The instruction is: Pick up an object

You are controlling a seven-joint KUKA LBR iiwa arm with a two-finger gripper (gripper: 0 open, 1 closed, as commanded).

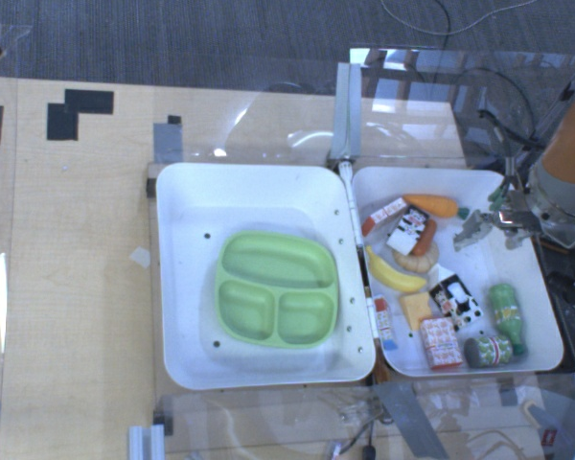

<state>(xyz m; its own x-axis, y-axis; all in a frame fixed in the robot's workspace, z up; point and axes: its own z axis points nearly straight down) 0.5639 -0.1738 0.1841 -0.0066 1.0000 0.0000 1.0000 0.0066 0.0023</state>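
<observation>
The right bin (481,268) holds several toy foods: an orange carrot (431,204), a yellow banana (395,273), a sausage (425,241) beside a small white carton (406,230), a cheese slice (417,307), a cow-print carton (454,299), a red box (441,343), a green bottle (506,311) and a can (489,351). My gripper (491,236) hangs over the bin's upper right part, to the right of the carrot. Its fingers are spread open and nothing is between them.
The left bin (187,257) holds a green divided plate (276,288). A thin tube (383,319) lies along the right bin's left wall. Cables run behind the right bin, and the arm's grey and orange wrist (567,166) stands at the far right.
</observation>
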